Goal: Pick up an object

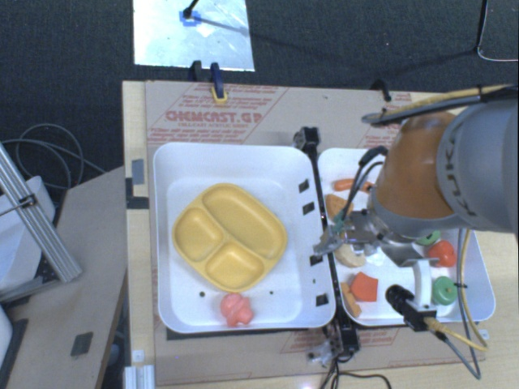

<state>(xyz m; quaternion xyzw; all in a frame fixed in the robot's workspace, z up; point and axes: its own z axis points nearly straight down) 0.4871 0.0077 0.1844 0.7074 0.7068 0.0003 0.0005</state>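
I take the yellow tray as my landmark: a smooth, glossy plastic plate with rounded corners and three moulded compartments, lying tilted in the middle of the left bin, a shallow white tub with matte walls. Just below the tray's lower corner, near the bin's front wall, sits a small pink lump, soft-looking and knobbly.

To the right of the tray, past the black clips on the divide between the tubs, lies the right bin, and that is where the pickable clutter is. Nearest the tray is a pale, rounded, bread-like piece, with an orange-red wedge just below it. Further right I see a green round-edged piece and a red rounded one close above it. A thin orange stick-like shape lies toward the bin's back wall.

The arm's grey body and glossy orange band hang over the right bin. The gripper sits low at the bin's tray-side edge, just above the pale piece (a tangle of cables and dark metal blurs it), so I cannot tell how its jaws stand, nor whether it touches the piece.
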